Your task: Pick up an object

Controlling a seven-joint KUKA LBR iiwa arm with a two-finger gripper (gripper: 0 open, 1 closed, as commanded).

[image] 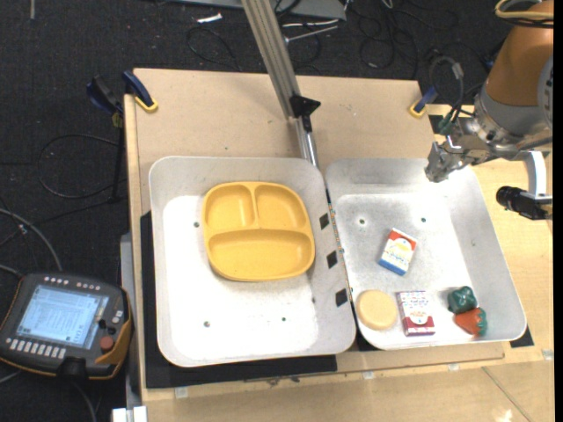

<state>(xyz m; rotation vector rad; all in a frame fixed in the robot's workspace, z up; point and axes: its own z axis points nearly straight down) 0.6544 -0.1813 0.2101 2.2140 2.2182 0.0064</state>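
A: Blue-and-white carton (398, 251) — where is it?
B: Mid right bin (493, 236), nearer and left of the claw (438, 167), well apart.
A: Claw's grip?
B: Over the bin's far edge, holding nothing; opening can't be told.
A: Any readable print?
B: None, nor on the red-and-white box (415, 313).

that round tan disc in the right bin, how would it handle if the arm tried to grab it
The round tan disc lies flat and low, so pinching its edges looks awkward. It looks stiff, likely light. Pushed, it would probably slide, soon meeting the red-and-white box beside it.
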